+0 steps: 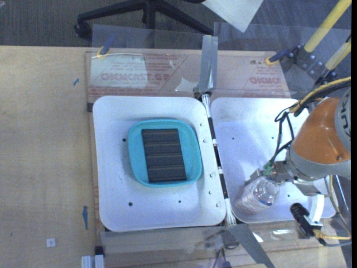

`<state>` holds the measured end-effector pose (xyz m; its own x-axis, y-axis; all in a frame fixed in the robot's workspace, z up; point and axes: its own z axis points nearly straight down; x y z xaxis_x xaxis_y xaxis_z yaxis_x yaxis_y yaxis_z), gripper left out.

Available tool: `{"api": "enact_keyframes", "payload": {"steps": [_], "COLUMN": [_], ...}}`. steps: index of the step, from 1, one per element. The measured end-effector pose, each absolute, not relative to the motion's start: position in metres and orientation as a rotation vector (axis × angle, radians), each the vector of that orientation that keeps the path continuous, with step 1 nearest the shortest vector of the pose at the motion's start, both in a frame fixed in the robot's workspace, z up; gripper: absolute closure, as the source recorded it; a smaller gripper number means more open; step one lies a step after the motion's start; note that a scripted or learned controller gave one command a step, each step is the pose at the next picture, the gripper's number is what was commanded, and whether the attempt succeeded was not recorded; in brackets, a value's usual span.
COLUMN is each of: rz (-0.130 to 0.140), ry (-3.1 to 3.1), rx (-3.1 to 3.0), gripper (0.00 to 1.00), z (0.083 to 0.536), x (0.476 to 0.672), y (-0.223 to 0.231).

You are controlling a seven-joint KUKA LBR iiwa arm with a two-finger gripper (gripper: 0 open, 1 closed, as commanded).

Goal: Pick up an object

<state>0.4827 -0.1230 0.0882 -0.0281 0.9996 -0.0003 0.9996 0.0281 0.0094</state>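
On the counter (44,149), the left bin (111,205) carries a teal tray (136,161) with a dark ribbed insert (163,155), while the right bin (240,127) has the arm (321,141) reaching in from the right over its near corner. A clear plastic bottle (259,195) lies at that bin's near edge, just beside the gripper (279,175), which appears to touch or hover at its right end; whether the gripper is apart or together cannot be told. Judged step: approach to grasp, and the next move calls for confirming the bottle sits squarely in the gripper before lifting.
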Motion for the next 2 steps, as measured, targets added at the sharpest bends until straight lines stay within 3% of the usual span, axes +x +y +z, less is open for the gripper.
{"api": "enact_keyframes", "payload": {"steps": [1, 2], "rz": [-0.001, 0.005], "ry": [2.32, 2.435], "rx": [2.116, 1.97], "gripper": [0.0, 0.0], "z": [0.129, 0.088], "x": [0.479, 0.482], "y": [-0.143, -0.114]}}
